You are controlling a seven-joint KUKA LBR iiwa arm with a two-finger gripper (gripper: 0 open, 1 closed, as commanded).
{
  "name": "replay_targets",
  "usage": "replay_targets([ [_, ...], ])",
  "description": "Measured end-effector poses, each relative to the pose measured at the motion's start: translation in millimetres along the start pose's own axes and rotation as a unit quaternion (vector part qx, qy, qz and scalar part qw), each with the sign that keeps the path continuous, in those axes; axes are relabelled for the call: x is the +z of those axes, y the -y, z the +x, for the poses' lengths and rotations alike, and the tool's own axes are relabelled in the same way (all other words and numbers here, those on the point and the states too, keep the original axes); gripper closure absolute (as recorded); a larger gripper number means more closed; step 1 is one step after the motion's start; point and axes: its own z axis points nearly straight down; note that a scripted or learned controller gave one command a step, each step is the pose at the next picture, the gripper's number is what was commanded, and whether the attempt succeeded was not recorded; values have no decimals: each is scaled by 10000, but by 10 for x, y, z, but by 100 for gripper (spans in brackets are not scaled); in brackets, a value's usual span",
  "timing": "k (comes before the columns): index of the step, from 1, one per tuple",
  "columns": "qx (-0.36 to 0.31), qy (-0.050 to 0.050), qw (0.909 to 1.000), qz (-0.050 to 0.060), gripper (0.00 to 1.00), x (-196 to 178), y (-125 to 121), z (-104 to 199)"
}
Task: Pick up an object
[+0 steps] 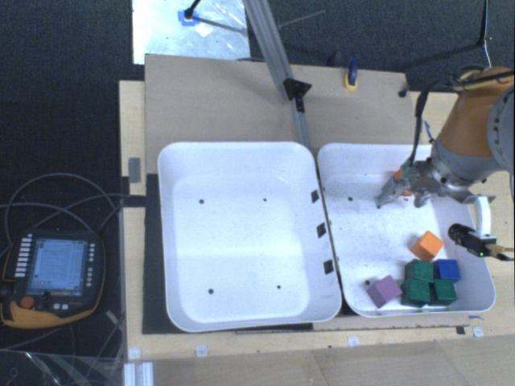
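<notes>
Hovering with fingers spread and nothing between them, gripper (400,191) over right bin (354,163), well apart from orange block (429,244), presumably pre-descent.

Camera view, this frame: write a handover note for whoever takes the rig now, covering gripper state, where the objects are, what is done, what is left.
Gripper: fingers spread open, holding nothing, over the upper part of the right white bin.
Objects: all in that bin's lower right corner. Orange cube sits apart, nearest the gripper; blue cube and green blocks are clustered together; purple cube lies to their left.
Done: nothing picked yet.
Left: descend on one object, probably the orange cube, close, lift.
</notes>
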Motion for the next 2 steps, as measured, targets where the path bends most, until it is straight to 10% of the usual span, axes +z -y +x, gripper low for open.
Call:
replay_targets([
  [1, -11, 3, 10000, -34, 100, -138, -19, -2],
  [2, -13, 9, 10000, -54, 100, -785, -27, 26],
])
